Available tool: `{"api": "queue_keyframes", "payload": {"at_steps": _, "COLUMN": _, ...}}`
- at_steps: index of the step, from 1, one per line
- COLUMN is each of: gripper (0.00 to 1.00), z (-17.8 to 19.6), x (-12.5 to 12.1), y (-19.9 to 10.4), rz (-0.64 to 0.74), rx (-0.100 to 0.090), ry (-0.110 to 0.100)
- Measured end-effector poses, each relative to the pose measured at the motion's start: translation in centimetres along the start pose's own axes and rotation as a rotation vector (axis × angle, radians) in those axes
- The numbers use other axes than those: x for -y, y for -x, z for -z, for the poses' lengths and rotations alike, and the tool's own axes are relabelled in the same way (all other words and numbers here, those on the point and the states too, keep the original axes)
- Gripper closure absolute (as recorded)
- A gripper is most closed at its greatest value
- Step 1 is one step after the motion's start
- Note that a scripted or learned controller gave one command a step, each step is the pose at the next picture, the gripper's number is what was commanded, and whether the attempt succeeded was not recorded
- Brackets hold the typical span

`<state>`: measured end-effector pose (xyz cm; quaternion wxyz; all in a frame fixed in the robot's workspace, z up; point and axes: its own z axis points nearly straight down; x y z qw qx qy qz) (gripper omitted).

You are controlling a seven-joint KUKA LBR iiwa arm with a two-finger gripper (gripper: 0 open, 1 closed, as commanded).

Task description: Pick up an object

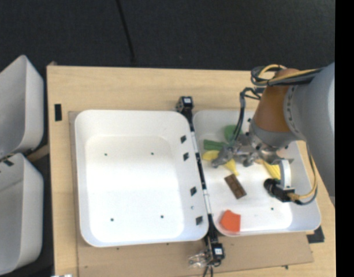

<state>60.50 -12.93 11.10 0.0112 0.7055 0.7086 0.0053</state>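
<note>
From the overhead camera view you have the arm (280, 111) reaching in over the right bin (304, 212), with the gripper (234, 153) low among the cluster of pieces in the bin's upper half. Whether it is wide, narrow or closed on anything you cannot tell; the wrist hides that part.

Your candidates all lie in the right bin. A yellow piece (211, 154) and a green piece (212, 145) sit near the divider edge, just beside the gripper. Another green piece (230, 131) lies toward the bin's far edge, and a yellow piece (273, 169) shows under the wrist. A brown block (235, 186) lies apart in the middle, and an orange block (231, 221) sits near the front corner by the divider.

To do this step well, I would pick one piece rather than the cluster: crowded neighbours are likely to be nudged or pinched together. The brown block looks the cleanest target, with bare floor on all sides.

Mind the edges. The yellow and green pair are close to the divider wall, leaving little room on that side. The orange block is crowded by the corner. The left bin (130, 178) offers wide open room for carrying.
</note>
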Motion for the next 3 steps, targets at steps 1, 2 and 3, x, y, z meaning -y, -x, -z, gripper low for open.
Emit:
{"api": "queue_keyframes", "payload": {"at_steps": 1, "gripper": 1.00, "z": 1.4, "x": -0.3, "y": 0.2, "rz": -0.002, "rx": 0.001, "ry": 0.014}}
{"api": "queue_keyframes", "payload": {"at_steps": 2, "gripper": 1.00, "z": 9.7, "x": 1.0, "y": -7.4, "rz": 0.006, "rx": -0.010, "ry": -0.012}}
{"api": "queue_keyframes", "payload": {"at_steps": 3, "gripper": 1.00, "z": 9.2, "x": 1.5, "y": -12.4, "rz": 0.003, "rx": -0.010, "ry": -0.020}}
